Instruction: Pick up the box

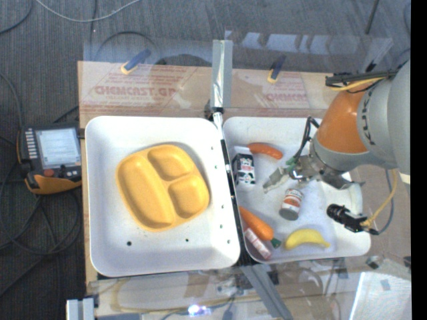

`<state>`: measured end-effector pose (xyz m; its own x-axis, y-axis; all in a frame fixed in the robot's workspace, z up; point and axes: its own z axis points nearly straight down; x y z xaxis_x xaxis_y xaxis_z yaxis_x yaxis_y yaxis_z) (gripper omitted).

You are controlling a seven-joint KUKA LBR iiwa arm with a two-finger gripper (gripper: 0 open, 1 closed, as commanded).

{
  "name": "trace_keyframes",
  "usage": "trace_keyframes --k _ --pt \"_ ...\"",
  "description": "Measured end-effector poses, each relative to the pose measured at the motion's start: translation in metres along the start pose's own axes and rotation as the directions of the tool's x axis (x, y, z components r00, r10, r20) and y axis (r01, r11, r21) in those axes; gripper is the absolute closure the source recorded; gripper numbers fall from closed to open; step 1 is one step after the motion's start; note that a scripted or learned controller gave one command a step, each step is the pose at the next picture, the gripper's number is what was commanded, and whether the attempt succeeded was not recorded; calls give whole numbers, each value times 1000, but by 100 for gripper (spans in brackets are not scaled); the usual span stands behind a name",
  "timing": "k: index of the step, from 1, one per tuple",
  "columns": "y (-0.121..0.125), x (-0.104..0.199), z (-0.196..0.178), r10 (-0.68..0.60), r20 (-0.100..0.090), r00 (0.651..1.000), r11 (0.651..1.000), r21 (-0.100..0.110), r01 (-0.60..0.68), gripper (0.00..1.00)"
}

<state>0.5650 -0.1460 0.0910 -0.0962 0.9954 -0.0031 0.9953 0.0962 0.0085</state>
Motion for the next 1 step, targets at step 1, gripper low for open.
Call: trace_keyframes --k 1 --pt "0 0 0 0 0 1000 1000 -1 0 0"
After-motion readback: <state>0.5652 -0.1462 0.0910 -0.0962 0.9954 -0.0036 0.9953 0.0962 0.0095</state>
